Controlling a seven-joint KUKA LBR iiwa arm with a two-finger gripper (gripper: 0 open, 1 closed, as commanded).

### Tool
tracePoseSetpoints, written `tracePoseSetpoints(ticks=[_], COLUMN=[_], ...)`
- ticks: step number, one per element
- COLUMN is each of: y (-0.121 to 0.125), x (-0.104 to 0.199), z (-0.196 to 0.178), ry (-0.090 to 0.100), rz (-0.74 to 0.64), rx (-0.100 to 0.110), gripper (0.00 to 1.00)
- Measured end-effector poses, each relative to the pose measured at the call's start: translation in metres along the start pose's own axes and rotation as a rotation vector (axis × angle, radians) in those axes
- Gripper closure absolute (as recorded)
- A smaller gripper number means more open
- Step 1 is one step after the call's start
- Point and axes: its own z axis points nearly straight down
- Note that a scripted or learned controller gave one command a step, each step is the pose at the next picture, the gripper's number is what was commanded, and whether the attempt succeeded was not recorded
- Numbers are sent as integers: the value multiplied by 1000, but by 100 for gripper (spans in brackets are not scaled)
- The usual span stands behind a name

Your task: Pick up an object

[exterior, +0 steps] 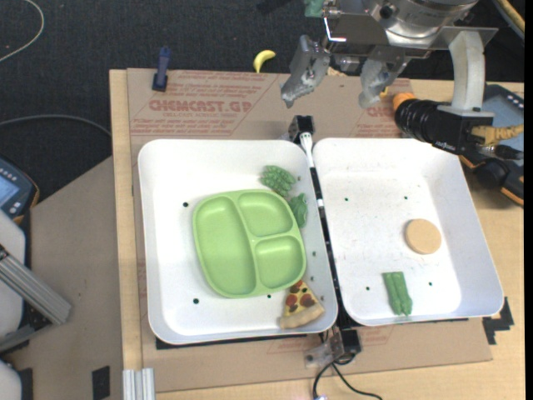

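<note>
My gripper hangs high above the far edge of the bins, near the seam between them. Its two fingers are spread apart with nothing between them. In the left bin lies a green divided plate, with a green leafy toy at its far right corner and a pizza slice at its near right. The right bin holds a round tan cookie and a green pod-shaped toy.
A black brush lies along the seam between the bins at the far end. Behind the bins, a small yellow banana and a blue clip sit on the cardboard sheet.
</note>
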Motion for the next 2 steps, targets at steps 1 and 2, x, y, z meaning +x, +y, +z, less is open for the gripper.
tracePoseSetpoints(ticks=[1, 2], y=[-40, -37], x=[80, 75], z=[39, 0], ry=[-3, -1], rz=[-1, 9], rx=[10, -1], gripper=[0, 0])
